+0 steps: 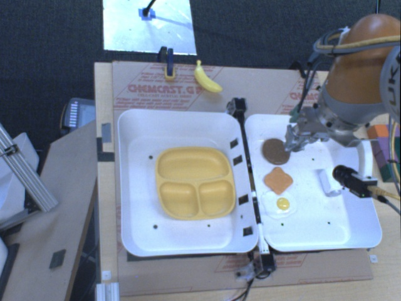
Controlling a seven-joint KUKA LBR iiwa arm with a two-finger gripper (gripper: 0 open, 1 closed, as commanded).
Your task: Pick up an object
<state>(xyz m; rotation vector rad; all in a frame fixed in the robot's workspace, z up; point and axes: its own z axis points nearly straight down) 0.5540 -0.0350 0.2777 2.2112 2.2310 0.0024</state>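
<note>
In the right bin (351,231) lie a round brown patty (274,151), an orange toast-like piece (277,180) and a toy fried egg (280,204). My gripper (294,144) hangs low over the bin's upper left part, right at the patty's right edge. Nothing shows between its fingers. The left bin (135,168) carries a yellow divided plate (191,182).
A toy banana (207,79) lies on the cardboard behind the bins, beside a yellow and black clamp (168,64). Black clips line the divider (245,168) between the bins. The arm's body covers the right bin's upper right corner.
</note>
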